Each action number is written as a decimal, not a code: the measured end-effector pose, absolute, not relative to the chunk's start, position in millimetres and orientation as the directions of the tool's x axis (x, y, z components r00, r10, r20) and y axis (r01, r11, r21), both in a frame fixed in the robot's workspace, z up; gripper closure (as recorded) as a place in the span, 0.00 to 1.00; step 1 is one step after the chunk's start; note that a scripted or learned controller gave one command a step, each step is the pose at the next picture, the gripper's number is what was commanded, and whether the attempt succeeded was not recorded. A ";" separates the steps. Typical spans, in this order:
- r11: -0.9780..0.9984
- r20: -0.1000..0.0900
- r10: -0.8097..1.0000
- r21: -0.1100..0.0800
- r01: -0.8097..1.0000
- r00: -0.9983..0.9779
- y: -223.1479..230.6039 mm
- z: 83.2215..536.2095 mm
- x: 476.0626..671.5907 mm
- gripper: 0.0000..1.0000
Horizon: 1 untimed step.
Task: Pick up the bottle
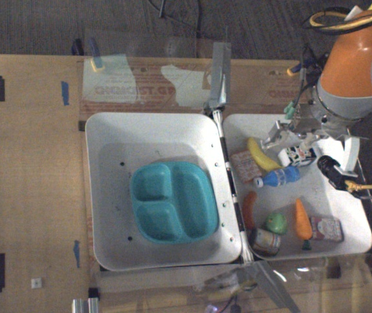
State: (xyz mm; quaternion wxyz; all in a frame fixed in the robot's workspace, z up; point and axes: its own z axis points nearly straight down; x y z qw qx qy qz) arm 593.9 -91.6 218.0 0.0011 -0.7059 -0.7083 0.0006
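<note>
- My claw [297, 150] hangs just above the blue bottle [279, 177].
- I cannot tell if it is open.
- The banana [262, 155] lies beside it.

Camera view: the gripper [295, 150] is hovering at right of frame just above the blue bottle [279, 177] lying beside a banana [262, 154], while a teal tray [174, 201] is sitting in the left bin [101, 175].
</note>
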 end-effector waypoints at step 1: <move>-0.071 -0.003 0.997 0.030 0.997 0.071 -111.4 115.6 572.3 0.00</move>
